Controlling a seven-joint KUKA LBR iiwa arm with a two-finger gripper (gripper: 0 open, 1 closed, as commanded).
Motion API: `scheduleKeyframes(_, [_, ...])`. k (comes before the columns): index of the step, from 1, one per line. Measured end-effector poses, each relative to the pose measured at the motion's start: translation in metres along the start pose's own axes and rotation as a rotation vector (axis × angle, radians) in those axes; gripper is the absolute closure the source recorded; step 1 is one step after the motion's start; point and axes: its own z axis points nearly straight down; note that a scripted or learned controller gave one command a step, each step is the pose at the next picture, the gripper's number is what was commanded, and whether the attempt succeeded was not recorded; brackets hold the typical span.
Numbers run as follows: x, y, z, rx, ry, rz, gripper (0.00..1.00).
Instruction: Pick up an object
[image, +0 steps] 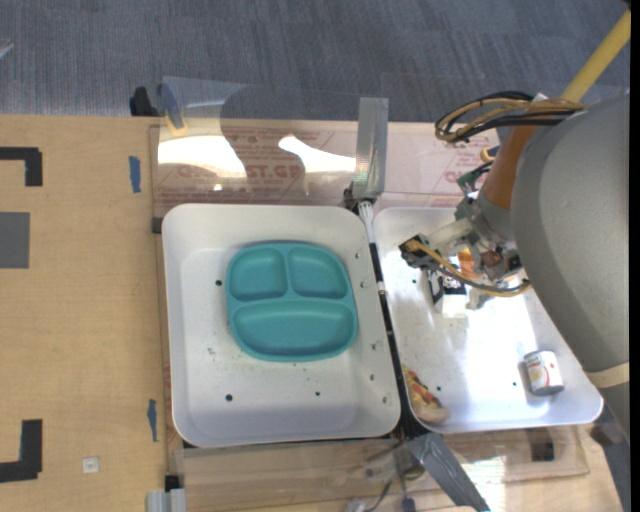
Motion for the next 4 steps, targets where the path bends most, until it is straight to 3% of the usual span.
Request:
scheduleKeyframes(1, [0.023,0.012,0.02,0.015,-0.042,0.093,0.0])
scheduleKeyframes(2, [0.023,0.011,0.01,0.015,-0.045,0.09,1.0])
scheduleKeyframes(3, [-0.064,0.004,0.017,0.015,-0.046,0.101,1.0])
scheduleKeyframes(4, [-0.063,0.003,0.007,0.016,-0.046,0.101,1.0])
